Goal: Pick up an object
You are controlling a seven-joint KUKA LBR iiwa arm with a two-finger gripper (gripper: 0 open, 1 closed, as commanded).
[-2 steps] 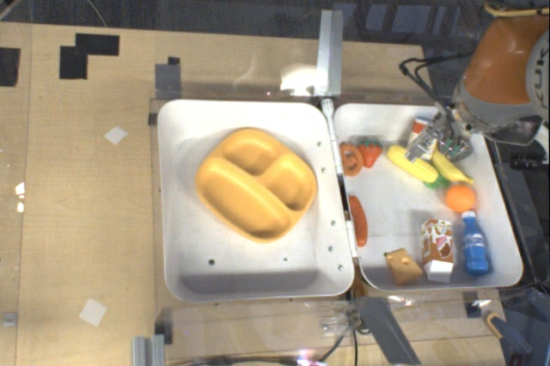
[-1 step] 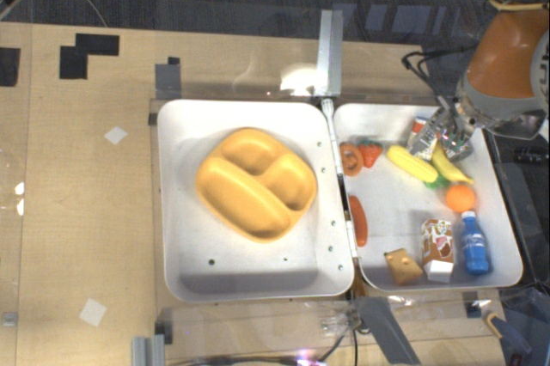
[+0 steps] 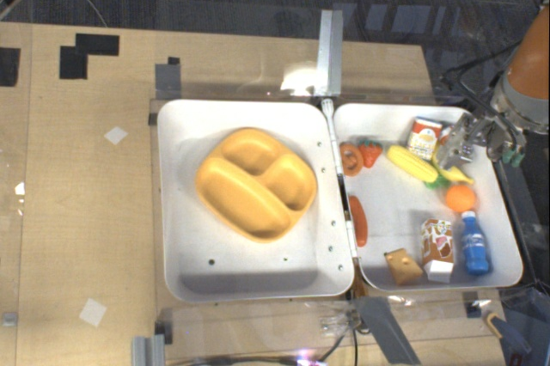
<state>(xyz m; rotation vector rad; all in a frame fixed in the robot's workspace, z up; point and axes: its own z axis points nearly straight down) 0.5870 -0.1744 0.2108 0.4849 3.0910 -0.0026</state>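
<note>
On the wooden bench [image 3: 86,210], my gripper [image 3: 457,148] hangs at the right bin's [image 3: 378,270] far right corner over the corn [image 3: 411,164]; its grip I cannot tell, and crowding neighbours risk a fumble.

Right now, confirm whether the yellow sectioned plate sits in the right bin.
No, the yellow plate lies in the left bin.
</note>
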